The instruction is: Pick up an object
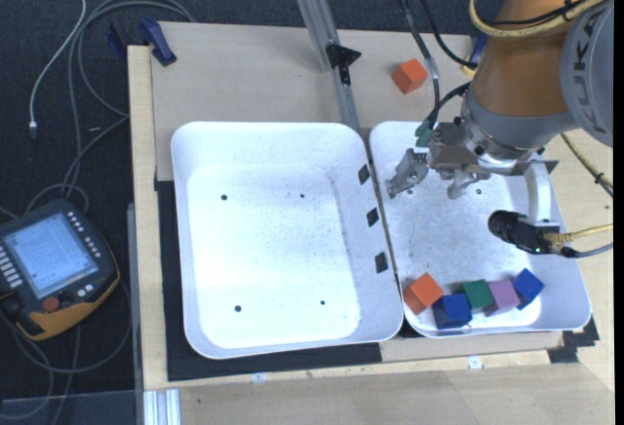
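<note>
Five small coloured blocks (pixel 475 297) line your right white bin's (pixel 565 316) near edge; the two-finger gripper (pixel 432 177) hangs above, fingers apart, holding nothing.

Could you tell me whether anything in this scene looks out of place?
Yes: one orange block lies on the bare bench behind the right bin, outside both bins, while the other blocks cluster along that bin's near edge.

Robotics lab. Industrial arm (pixel 531 53) reaches in from the right over a plywood table (pixel 244 72) carrying two white bins (pixel 195 145). Teach pendant (pixel 54 262) lies on dark carpet (pixel 58 72) at left, loose cables (pixel 58 33) trailing beside it. Aluminium mast (pixel 312 4) rises at the far side. Small coloured blocks (pixel 473 296) as test objects.
</note>
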